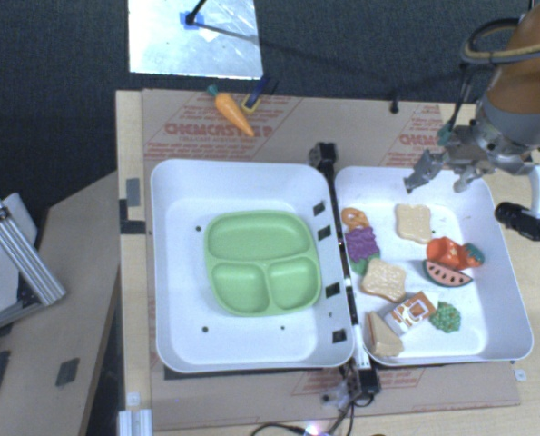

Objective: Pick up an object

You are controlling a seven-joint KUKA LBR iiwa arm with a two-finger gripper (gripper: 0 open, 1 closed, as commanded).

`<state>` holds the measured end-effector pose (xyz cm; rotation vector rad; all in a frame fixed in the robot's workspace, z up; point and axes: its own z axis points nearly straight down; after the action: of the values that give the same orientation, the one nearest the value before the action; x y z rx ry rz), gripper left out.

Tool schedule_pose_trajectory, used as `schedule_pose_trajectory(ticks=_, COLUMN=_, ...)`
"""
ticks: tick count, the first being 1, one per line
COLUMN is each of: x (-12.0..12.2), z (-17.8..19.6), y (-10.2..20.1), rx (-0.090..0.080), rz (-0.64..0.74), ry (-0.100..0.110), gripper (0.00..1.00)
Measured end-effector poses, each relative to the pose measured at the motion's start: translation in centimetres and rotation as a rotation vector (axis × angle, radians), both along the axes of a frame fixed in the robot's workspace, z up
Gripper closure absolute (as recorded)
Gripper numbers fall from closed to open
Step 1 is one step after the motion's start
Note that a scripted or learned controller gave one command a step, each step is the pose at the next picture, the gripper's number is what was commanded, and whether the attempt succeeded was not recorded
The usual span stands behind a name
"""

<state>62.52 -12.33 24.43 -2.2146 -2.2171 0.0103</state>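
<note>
**Toy food spread across the right bin**

The right bin point(501, 334) carries loose play-food pieces. A pretzel point(352, 216) and purple grapes point(361, 243) lie by its left wall. A bread slice point(413, 222) lies near the far edge, a second slice point(384, 280) mid-bin. A red tomato point(447, 250) touches a watermelon wedge point(448, 273). A small carton point(411, 311) and green broccoli point(446, 317) sit near the front edge.

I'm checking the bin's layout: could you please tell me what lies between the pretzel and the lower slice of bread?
In the camera view, the purple grapes lie between the pretzel and the lower bread slice.
</note>
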Motion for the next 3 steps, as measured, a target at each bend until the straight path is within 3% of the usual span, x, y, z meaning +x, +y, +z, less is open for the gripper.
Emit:
schedule_pose_trajectory(ticks=1, x=0.2, z=0.7, y=0.0, rx=-0.001, rz=0.002, ry=-0.012, gripper=0.00)
schedule_pose_trajectory(ticks=3, x=-0.8, z=-8.8, y=0.0, rx=0.000, rz=0.000, ry=-0.008, gripper=0.00)
